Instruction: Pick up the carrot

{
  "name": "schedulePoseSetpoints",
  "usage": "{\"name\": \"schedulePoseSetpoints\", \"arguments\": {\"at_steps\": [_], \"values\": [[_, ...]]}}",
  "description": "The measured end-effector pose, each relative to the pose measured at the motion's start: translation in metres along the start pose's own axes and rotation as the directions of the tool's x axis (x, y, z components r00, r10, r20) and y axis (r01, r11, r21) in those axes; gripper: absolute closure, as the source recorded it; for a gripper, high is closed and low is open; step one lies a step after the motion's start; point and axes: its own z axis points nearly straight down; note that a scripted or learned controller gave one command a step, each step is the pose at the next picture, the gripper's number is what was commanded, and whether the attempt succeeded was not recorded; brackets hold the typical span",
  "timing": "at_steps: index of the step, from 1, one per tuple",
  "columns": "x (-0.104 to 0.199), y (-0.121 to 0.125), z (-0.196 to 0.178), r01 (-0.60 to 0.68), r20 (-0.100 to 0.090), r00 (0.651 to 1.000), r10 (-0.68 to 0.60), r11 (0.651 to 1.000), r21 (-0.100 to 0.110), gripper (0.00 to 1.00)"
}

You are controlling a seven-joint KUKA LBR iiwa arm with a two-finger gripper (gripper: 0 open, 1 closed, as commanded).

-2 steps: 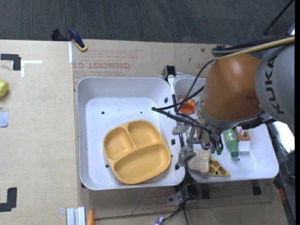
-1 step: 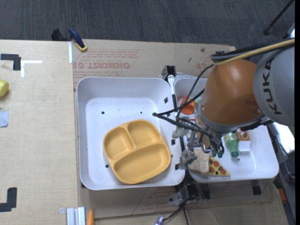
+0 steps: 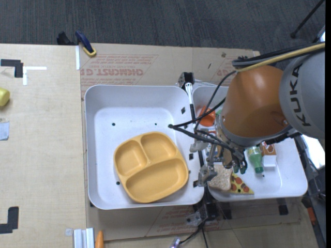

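Orange-banded arm (image 3: 258, 105) is hogging the right bin (image 3: 289, 187), so the carrot (image 3: 207, 119) is just a sliver of orange by that bin's far left corner, long axis hidden. The gripper (image 3: 220, 164) hangs nearer the front edge, so the carrot lies up and slightly left. Can't tell its grip state.

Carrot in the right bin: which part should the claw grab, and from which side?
Only a small orange bit of the carrot shows, by the right bin's left wall, behind the arm. Probably best to grip that exposed end, coming straight down and closing across its narrow width. It sits close to the wall, so keep one finger on the wall side. Its full pose is hidden.
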Motion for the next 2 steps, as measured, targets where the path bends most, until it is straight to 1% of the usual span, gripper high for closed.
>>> {"name": "schedulePoseSetpoints", "arguments": {"at_steps": [2], "values": [[0.0000, 0.0000, 0.0000, 0.000, 0.000, 1.000, 0.000, 1.000, 0.000, 0.00]]}}
